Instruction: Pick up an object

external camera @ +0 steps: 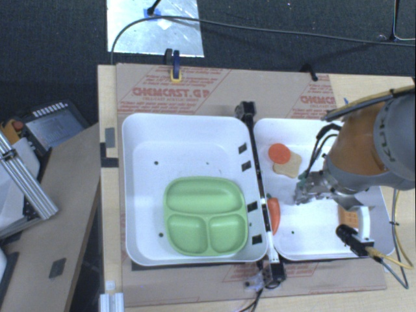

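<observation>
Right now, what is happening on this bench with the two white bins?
A grey robot arm with an orange band reaches into the right white bin, its gripper low over the floor. Nearby lie a round orange-red piece, a beige piece touching it, and a red object against the bin's left wall. Nothing appears picked up yet. The left white bin holds a green divided plate.

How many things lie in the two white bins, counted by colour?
Green: 1, the divided tray in the left bin.
Orange-red: 2, a round piece and a piece by the right bin's left wall.
Tan: 1, a flat piece.
Total: 4.
</observation>
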{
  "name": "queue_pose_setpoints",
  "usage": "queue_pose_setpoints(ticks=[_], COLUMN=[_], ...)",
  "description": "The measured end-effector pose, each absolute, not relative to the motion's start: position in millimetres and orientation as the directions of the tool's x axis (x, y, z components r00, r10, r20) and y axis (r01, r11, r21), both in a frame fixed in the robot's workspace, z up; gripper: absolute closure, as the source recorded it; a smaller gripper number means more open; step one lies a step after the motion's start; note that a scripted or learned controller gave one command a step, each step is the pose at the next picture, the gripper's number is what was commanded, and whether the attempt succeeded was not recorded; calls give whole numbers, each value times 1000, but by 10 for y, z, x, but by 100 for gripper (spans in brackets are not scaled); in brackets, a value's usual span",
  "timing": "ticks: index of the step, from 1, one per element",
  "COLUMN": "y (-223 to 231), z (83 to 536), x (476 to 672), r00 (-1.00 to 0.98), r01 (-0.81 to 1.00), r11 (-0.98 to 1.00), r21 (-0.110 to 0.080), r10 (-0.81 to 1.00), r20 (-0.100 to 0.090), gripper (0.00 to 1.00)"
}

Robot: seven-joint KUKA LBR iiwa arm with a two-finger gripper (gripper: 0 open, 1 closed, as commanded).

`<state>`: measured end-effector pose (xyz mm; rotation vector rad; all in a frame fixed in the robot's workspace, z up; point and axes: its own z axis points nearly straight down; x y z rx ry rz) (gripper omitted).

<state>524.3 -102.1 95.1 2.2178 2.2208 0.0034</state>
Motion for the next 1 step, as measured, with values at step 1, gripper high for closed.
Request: queue_pose_setpoints(ticks=[1], y=[-950], z=[1412], x=[5290], r00=[-4], r01=[1000], r11=[4], r21=[4], r10=[1000], r20=[0], gripper=[100])
